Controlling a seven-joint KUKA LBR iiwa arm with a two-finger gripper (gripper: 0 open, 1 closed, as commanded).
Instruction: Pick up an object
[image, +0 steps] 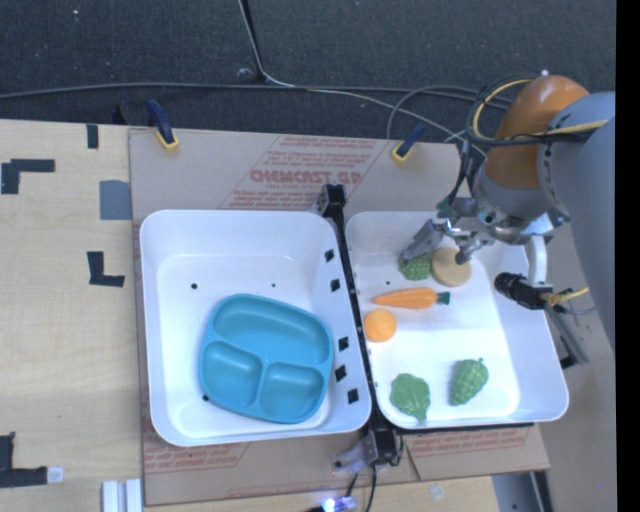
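Blue tray (266, 358), orange carrot (406, 298), white bins (160, 300).

The grey arm with the orange band (540, 120) is cut off by the right edge, so its upper links cannot be followed. Its two-finger gripper (447, 240) hangs over the right white bin (530, 400), and its dark fingers cover the upper part of a small green leafy vegetable (415, 268) and the rim of a tan round disc-shaped piece (450, 270). What that tan piece is cannot be told at this size.
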